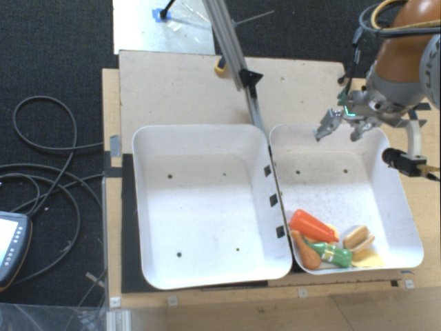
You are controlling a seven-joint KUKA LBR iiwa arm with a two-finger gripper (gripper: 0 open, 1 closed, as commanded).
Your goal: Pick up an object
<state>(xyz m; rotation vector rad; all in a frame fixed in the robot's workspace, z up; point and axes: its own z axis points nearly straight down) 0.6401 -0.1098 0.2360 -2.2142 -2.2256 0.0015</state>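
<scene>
My gripper [344, 125] hangs over the far edge of the right bin [386, 185], its two fingers spread apart with nothing between them. Far below it in the view, in the bin's near corner, lies a small heap of toy food: an orange carrot-like piece [313, 225], a brown sausage-like piece [305, 251], a green piece [335, 255], a tan bun [358, 237] and a pale yellow piece [371, 258]. The gripper is well away from all of them.
The left bin [200, 205] sits beside the right one, sharing a middle wall. A grey pole [231, 47] slants down from the top to the bins' far junction. Cables and a tablet lie on the dark floor at left.
</scene>
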